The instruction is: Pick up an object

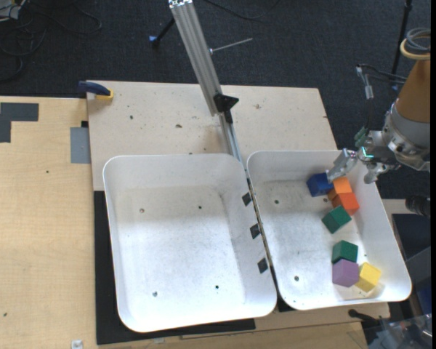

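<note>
Dark carpet with loose cables surrounds a speckled beige bench (276, 115) bearing two shallow white bins. Small coloured blocks—blue (319, 185), orange (344, 193), green (337, 219), purple (344, 273), yellow (369, 275)—crowd the right bin (291, 267). Above them hangs the gripper (356, 163), fingers spread, holding nothing.

Both white bins (178, 318) look like smooth plastic with a dull sheen, their floors speckled with dark flecks. The table (36, 224) on the left is pale matt wood; the far board (276, 118) is scuffed and spotted. The slanted rail (196, 38) is brushed grey metal. The blocks, such as the purple block (344, 273), look matt.
</note>
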### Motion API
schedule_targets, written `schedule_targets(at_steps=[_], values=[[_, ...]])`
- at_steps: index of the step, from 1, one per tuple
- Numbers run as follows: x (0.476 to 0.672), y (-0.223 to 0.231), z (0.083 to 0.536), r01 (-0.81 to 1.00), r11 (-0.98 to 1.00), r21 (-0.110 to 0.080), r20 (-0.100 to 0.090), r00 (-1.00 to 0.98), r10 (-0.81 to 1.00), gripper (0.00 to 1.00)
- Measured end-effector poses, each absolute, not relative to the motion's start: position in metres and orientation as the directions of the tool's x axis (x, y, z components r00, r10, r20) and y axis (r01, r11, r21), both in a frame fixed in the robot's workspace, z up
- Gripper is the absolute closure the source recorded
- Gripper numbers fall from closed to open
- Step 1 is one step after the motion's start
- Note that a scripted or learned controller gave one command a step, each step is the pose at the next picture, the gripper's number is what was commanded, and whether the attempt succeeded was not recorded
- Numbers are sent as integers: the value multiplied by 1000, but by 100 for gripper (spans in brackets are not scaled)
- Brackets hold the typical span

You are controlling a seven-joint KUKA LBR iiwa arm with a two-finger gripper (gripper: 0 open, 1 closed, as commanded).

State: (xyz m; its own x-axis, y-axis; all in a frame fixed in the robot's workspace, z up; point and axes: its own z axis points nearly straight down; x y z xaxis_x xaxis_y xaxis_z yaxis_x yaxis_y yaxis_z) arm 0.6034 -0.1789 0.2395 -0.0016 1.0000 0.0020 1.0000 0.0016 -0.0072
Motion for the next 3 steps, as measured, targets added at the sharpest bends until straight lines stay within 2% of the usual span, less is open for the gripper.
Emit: schedule_targets(at_steps=[1, 2, 3], values=[[604, -179, 242, 1000, 3, -3, 1, -3, 1000, 0], [601, -169, 182, 1000, 3, -9, 3, -3, 1000, 0], [596, -178, 131, 1000, 0, -5, 1, 0, 1000, 0]])
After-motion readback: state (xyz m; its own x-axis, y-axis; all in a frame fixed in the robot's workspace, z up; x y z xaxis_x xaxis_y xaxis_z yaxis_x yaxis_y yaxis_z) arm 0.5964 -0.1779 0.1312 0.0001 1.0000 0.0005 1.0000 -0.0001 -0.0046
